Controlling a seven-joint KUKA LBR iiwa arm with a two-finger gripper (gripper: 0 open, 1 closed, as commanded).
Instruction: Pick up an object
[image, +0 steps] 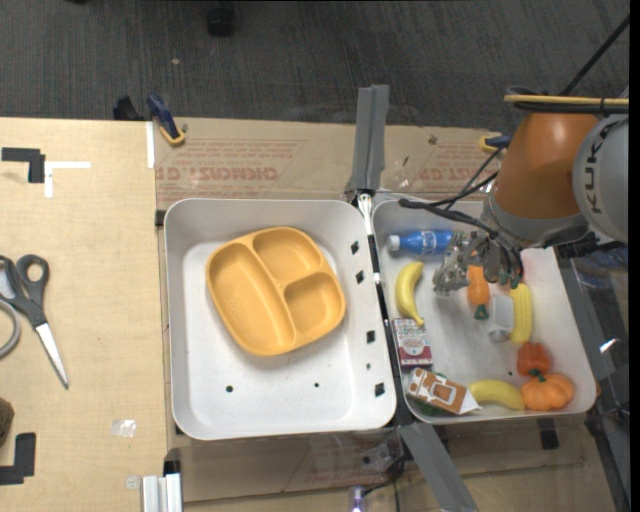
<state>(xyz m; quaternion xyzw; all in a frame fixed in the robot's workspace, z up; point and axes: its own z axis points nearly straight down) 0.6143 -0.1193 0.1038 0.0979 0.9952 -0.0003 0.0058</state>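
over right bin (570, 300): end effector (462, 268) low among bananas, carrot (479, 287), water bottle (422, 241); grip state cannot be told; nothing visibly lifted, pick judged not yet done; left bin (190, 330) holds divided yellow plate (276, 289)

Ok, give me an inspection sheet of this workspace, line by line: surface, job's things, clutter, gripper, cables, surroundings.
Surface: wooden bench bearing two white bins, left bin and right bin.
Job's things: right bin holds a blue bottle, three bananas, an orange carrot-like piece, orange pumpkin, two small cartons.
Clutter: yellow divided plate in left bin; scissors on bench.
Gripper: gripper low in right bin, near the bottle; finger state unclear.
Cables: black cables by the arm.
Surroundings: dark carpet, cardboard.
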